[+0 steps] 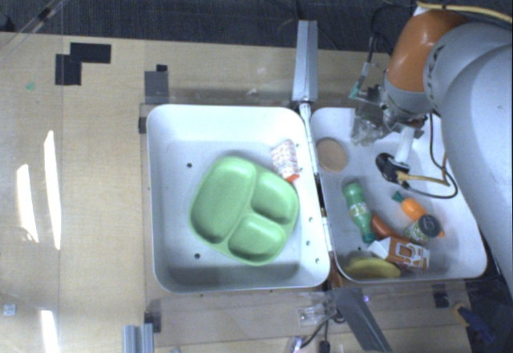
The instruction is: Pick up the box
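Observation:
The box (405,253) is a small orange and white carton lying flat near the front of the right bin (473,263). It rests between a yellow banana (373,267) and an orange bottle with a dark cap (422,224). My gripper (367,130) hangs over the far end of the same bin, well behind the box and apart from it. Nothing shows between its fingers.
The right bin also holds a brown round disc (331,155), a green bottle (356,203) and a small orange piece (381,225). In the left bin (164,263) lie a green divided plate (244,207) and a red and white packet (284,159) by the dividing wall.

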Robot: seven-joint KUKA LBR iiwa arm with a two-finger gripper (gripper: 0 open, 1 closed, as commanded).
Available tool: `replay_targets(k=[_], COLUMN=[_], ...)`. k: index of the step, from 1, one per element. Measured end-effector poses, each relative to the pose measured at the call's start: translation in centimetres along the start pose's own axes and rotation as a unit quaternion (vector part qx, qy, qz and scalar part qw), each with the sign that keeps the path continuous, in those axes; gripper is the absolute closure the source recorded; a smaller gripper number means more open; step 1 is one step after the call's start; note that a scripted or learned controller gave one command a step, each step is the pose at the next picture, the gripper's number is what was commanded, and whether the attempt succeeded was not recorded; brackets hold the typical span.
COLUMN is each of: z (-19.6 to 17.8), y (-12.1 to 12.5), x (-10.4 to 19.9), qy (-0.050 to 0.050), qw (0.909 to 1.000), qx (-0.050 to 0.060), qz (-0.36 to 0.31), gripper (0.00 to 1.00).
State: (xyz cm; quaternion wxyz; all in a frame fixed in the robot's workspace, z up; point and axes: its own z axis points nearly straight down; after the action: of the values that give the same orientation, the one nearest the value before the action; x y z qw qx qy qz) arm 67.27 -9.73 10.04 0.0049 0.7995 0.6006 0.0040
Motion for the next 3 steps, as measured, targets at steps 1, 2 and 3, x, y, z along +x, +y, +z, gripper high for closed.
replay_targets(k=[1,2,3], z=[-12.0,-8.9,-8.7], y=[-6.8,-8.6,-16.1], x=[7.1,0.8,-1.8], qy=[0.001,0.000,0.000], qw=[0.9969,0.9964,0.9920], qx=[0.003,0.005,0.005], qz=[0.079,0.084,0.126], gripper=[1.00,1.00,1.00])
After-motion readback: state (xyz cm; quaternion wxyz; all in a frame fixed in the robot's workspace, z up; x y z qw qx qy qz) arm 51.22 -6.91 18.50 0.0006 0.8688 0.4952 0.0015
